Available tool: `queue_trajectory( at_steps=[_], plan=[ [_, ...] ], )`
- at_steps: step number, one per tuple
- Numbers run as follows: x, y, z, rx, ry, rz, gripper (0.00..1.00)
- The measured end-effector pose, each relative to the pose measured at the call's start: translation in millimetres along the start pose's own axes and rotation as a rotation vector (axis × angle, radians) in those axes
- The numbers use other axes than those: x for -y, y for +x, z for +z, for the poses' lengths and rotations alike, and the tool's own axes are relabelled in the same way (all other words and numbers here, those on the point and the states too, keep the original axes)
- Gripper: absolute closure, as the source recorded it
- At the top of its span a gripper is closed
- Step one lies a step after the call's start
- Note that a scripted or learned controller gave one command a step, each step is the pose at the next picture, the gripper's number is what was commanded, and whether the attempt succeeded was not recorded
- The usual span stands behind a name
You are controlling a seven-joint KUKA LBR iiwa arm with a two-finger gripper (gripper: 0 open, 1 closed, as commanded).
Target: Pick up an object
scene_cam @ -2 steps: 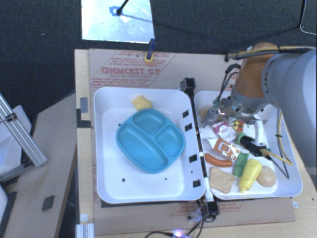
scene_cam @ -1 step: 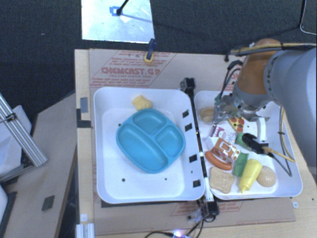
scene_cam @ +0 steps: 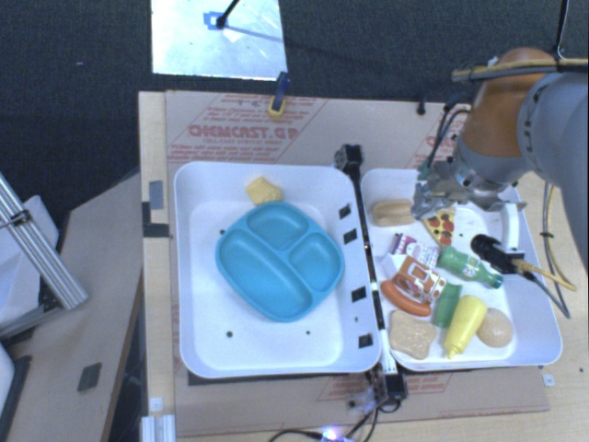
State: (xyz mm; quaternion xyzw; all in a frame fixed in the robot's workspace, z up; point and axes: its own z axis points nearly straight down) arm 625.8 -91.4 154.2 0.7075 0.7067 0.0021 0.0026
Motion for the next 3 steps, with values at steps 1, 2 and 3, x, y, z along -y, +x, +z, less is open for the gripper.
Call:
queue_trajectory(
  at_steps=[1, 2, 3],
  plan=[
    [0.3, -6.3, -46.2, 0.000, 0.000, 0.000, 1.00],
    [-1.1, -6.3, -72.2, -0.001, 0.002, -0.005, 1.00],
    [35.6, 29.7, -62.2, -0.002, 0.008, -0.007, 1.00]
  ],
)
